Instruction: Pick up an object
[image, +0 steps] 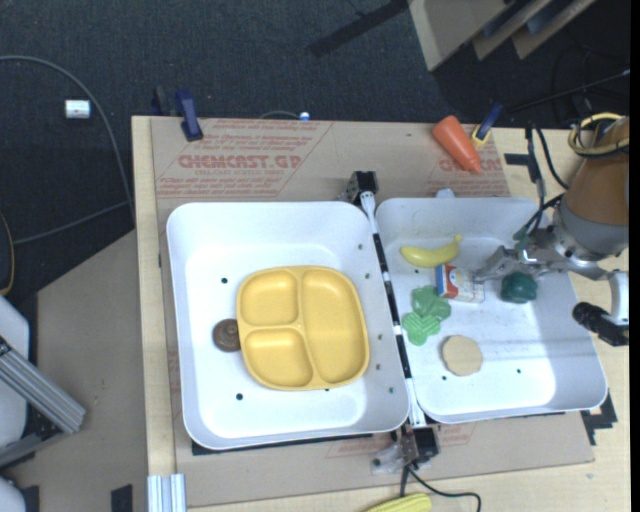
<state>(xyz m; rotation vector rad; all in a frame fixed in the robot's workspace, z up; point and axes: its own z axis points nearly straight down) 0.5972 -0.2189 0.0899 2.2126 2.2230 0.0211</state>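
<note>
Since several small items sit crowded in the right bin (560, 385), the main risk is a bad pick: the gripper (497, 264) hangs low over the bin's upper middle, near the small red-and-white packet (458, 286) and the dark green round object (519, 289), w/ nothing visibly held between its fingers. Whether it is spread or closed I cannot tell; the tip is too small and blurred.

Likely targets, judging by position: packet or green round obj, both just beside the tip. Trouble spots:
- banana (432, 253) lies just above the packet, light green leafy piece (425, 315) just below it, so a descent slightly off could nudge a neighbour instead of closing on one thing.
- packet looks flat, so fingers may slide off.
- round obj may roll away if clipped.

Tan round disc (462, 355) lies lower, apart from the cluster, an easier pick.

Left bin (190, 300) has a yellow divided plate (302, 327) w/ a brown disc (226, 335) at its left edge, well apart from the arm. Orange carrot-like toy (458, 145) rests on the bench outside the bins.
</note>
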